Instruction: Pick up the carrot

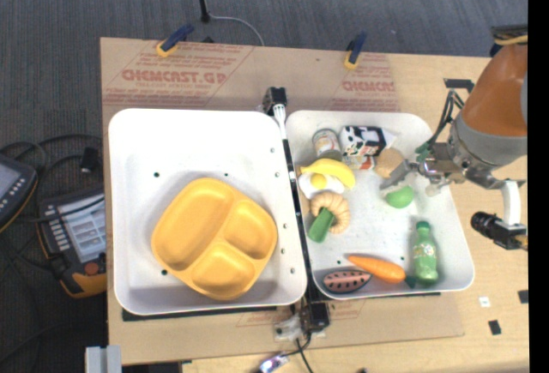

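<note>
The carrot (376, 267) is seen lying flat near the front edge of the right bin (446, 230), its thin tip pointed toward the left. A watermelon slice (346, 281) is set just beside that tip, in the front left corner of the bin, and a green bottle (422, 253) is laid just to the right of the carrot's thick end. Farther back, a green cucumber piece (319, 226) is found against a tan shrimp-like toy (333, 210), with a fried egg (315, 183) and a banana (333, 169) behind them. A small round tin (324, 141) and a black-and-white carton (360, 139) are placed along the back wall, and a tan bread piece (390, 163) is seen beside the carton.

The gripper (401, 178) is held over the right side of this bin, well apart from the carrot, just above a green lime-like piece (399, 198). Whether its jaws are wide or narrow cannot be told from this view, and nothing is shown between them.

In the left bin (137, 140), a yellow divided plate (215, 236) is laid slightly askew.
</note>
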`<state>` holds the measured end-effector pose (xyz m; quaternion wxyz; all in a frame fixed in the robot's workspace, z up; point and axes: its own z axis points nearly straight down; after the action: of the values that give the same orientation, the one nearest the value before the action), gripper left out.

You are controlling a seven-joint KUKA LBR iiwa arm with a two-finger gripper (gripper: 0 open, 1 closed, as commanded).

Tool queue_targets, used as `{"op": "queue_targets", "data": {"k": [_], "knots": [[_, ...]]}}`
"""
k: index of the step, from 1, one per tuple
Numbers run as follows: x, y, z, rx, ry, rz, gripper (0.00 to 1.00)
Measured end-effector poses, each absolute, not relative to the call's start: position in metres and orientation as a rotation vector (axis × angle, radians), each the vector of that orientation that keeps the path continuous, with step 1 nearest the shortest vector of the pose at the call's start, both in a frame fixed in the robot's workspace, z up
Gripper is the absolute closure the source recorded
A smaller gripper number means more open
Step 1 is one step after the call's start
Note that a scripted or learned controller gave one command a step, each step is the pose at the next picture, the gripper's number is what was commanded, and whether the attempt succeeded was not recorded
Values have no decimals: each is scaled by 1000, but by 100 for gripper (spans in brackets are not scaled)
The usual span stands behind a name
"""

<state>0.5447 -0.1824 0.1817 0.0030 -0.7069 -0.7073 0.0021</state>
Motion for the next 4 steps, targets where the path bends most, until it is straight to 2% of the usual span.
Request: {"op": "queue_targets", "data": {"k": [1,2,3,4], "knots": [[482,-136,152,-2258,-2173,9,0],[484,-128,86,-2027,-2394,4,0],[488,-129,87,-1551,-2747,-2,0],[488,-111,87,-1776,-2612,1,0]]}}
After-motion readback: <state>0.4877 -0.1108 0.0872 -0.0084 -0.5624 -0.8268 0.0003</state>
